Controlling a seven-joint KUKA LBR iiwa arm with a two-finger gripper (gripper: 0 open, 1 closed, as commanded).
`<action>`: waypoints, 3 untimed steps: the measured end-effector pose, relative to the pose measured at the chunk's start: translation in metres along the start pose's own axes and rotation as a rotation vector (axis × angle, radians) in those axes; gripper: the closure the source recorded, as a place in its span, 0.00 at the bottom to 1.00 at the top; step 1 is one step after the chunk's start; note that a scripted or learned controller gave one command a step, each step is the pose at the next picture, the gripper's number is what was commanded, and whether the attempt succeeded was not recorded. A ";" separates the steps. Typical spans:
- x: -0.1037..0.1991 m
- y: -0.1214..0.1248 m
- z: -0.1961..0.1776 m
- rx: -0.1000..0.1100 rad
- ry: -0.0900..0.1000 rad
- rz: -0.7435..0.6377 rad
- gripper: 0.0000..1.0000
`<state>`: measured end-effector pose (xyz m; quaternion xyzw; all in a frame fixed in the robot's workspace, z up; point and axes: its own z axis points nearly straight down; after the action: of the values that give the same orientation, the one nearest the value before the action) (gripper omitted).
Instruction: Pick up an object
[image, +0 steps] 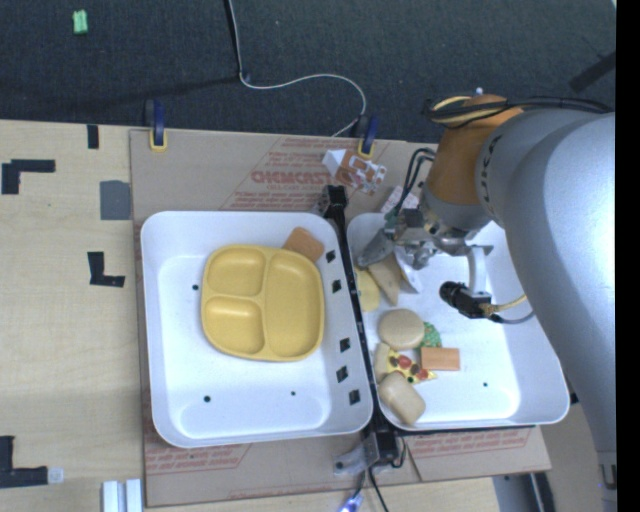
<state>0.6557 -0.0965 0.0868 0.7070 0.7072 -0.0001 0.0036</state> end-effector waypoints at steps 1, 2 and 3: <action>-0.008 0.013 0.002 0.005 0.005 -0.002 0.00; -0.006 0.016 -0.013 -0.003 0.006 -0.005 1.00; 0.036 -0.033 -0.104 -0.002 0.007 -0.004 1.00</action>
<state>0.6218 -0.0600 0.1906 0.7055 0.7087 0.0031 0.0016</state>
